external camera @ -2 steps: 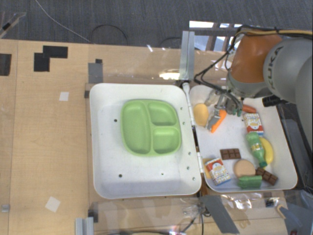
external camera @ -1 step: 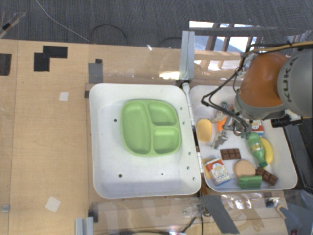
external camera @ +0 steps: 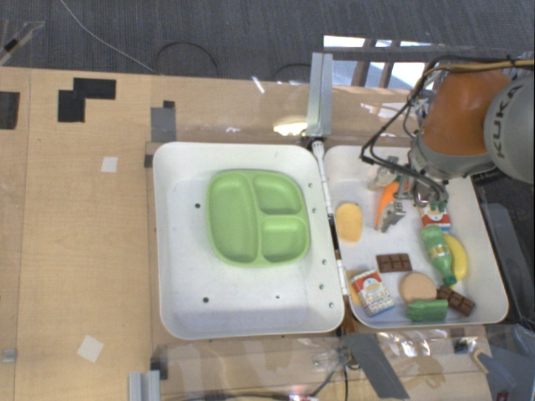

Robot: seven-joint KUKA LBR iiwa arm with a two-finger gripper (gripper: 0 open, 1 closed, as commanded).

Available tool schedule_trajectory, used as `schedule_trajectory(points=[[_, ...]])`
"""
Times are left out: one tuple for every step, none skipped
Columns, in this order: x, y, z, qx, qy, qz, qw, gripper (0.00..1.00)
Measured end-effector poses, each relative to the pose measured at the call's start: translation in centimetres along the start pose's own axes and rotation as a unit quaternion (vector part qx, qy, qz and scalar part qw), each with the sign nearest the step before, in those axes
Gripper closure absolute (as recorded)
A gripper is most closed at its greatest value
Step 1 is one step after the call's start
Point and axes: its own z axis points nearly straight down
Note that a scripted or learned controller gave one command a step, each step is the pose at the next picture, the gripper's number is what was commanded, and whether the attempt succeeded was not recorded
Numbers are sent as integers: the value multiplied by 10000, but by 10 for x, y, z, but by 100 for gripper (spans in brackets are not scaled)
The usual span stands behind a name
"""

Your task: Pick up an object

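Orange carrot-like piece (external camera: 385, 200): seen in the camera view in the right bin (external camera: 493, 261), upper middle, lying tilted, directly at the gripper (external camera: 399, 210). It is judged the likely target, since the tool sits against it.

Camera view, arm: the grey arm with orange band (external camera: 456, 111) is reached in over the right bin's far end. Whether the fingers are spread or closed cannot be told; the piece is not clearly seen between them, so no hold is claimed.

Camera view, other contents: a yellow rounded piece (external camera: 349, 221) just left of the gripper; a green bottle (external camera: 436, 249) and a banana (external camera: 456, 256) to its right; a chocolate bar (external camera: 393, 263) nearer. In the left bin (external camera: 180, 307) a green divided plate (external camera: 256, 216) is set.

Step judged: approach or grasp attempt, lift not yet made. Next move calls for the orange piece being closed on firmly, then raised straight up clear of its neighbours.
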Motion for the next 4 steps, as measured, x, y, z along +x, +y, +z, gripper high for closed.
schedule_trajectory(points=[[-3,22,5,-6,4,868,9962,0],[-8,24,-12,-12,-74,848,9964,100],[85,-21,0,10,-17,456,9990,100],[0,-16,3,-1,-15,1581,9874,100]])
